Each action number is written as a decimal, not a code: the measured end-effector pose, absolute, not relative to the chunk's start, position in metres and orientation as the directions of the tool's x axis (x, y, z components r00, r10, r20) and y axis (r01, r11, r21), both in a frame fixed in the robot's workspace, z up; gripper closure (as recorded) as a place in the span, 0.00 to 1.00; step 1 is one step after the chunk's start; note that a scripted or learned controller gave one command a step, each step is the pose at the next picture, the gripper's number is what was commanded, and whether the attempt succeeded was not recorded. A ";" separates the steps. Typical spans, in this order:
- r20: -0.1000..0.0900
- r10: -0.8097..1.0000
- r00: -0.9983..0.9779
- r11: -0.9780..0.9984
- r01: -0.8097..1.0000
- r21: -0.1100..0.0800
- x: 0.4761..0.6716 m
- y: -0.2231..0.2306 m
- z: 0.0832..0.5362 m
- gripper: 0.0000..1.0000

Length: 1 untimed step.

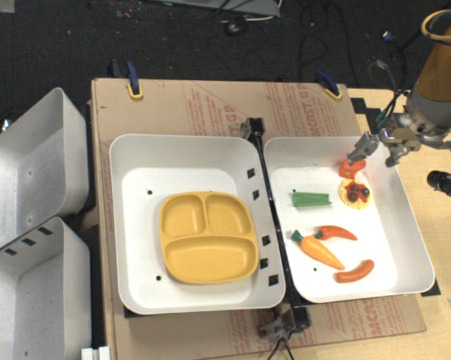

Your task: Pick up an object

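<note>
Orange stuff sits nearest you in the right white bin (409, 223): a red-orange sausage (354, 271), a toy carrot (320, 251), a red-orange chili pepper (336, 233). Left bin holds a yellow divided plastic tray (208, 236). Farther back, a green block (311, 199) and a yellow round tart with dark berries (356, 193). Your gripper (378, 150) hovers spread wide, gripping nothing, above a small orange piece (351, 169).

Only lettering I can spot is faint red print on the brown board (300, 100) under the bins, too washed-out to read.
</note>
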<state>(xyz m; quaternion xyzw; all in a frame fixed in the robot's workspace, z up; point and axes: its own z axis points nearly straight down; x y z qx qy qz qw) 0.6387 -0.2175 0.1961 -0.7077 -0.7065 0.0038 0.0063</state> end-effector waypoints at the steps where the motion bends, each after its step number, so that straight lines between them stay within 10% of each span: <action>1: -0.001 1.000 -0.001 0.001 1.000 0.000 0.642 -0.217 0.205 0.00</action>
